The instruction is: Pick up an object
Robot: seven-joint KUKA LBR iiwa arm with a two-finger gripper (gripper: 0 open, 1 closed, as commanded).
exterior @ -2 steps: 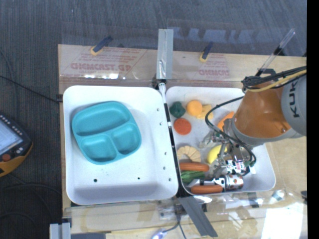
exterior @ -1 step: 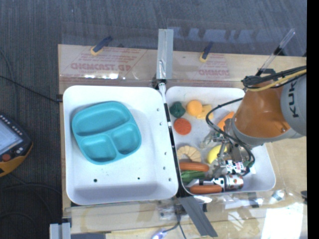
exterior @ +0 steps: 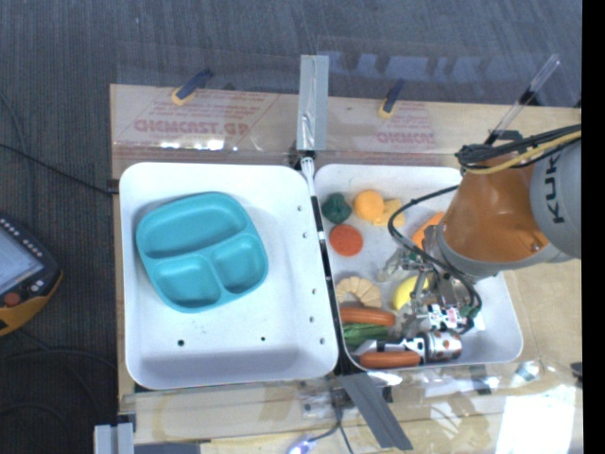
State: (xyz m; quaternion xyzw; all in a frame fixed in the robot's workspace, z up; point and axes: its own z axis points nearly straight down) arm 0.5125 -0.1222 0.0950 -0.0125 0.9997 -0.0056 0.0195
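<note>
Brown cardboard (exterior: 217, 126) reads "CHEMCAST GP" mirrored; gripper (exterior: 430, 324) low in right bin (exterior: 506, 334), finger state unreadable.

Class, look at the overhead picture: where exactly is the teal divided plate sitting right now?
The teal divided plate lies in the left white bin, toward its upper-left part, tilted slightly. It sits across the centre divider from the food toys and the gripper in the right bin.

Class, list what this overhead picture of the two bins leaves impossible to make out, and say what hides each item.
- Gripper, camera view: lost in wrist cables and clutter, so its state and any hold are unreadable.
- Yellow item: half covered by the wrist, identity unclear.
- Orange piece: mostly behind the arm's orange band.
- Right bin: part of its floor is under the arm.
</note>
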